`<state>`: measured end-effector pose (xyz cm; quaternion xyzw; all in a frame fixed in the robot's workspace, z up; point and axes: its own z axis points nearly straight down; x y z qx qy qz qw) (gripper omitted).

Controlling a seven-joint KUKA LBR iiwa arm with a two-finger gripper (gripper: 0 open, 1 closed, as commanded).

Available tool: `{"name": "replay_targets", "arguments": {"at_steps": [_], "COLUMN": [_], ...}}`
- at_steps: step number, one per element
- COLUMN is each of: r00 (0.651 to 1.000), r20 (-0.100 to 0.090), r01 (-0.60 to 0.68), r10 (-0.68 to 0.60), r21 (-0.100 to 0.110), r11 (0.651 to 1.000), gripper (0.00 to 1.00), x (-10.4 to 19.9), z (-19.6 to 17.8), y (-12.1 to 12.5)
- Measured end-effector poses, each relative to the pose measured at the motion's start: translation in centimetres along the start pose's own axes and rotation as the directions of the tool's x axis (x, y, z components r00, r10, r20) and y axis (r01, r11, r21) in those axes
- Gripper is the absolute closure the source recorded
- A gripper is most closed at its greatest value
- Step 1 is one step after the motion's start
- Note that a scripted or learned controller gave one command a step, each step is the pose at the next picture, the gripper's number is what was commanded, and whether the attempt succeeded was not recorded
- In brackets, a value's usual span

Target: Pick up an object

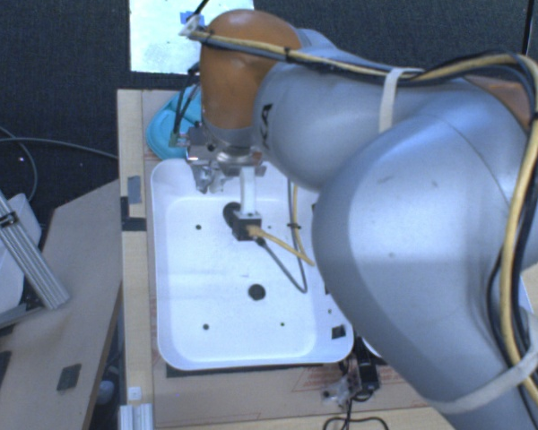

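The pale wooden counter (135, 276) ran away from the camera. And there it was, a shallow white bin (184, 330) sitting flat on it, taking up most of the width in sight. A bare strip of wood showed along the bin's left side, marked with dark little patches (133, 188). At the far end, just past the bin's rim, lay a blue thing (164, 131), only partly in sight.

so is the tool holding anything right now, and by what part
Nothing shows in the tool, which is at the far end of the bin. The black disc lies loose on the bin floor, apart from it.
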<state>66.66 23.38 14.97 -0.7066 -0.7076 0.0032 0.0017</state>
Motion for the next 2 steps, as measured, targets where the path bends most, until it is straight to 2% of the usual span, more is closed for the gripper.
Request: {"name": "replay_targets", "arguments": {"at_steps": [1, 2], "r00": [1.0, 1.0], "r20": [0.0, -0.001], "r01": [-0.003, 0.005], "r10": [0.003, -0.005], "r21": [-0.001, -0.001], "r11": [1.0, 1.0], "gripper": [1.0, 1.0], "x": [-3.1, 0.3], "z": [1.7, 6.9], "y": [-5.6, -15.4]}}
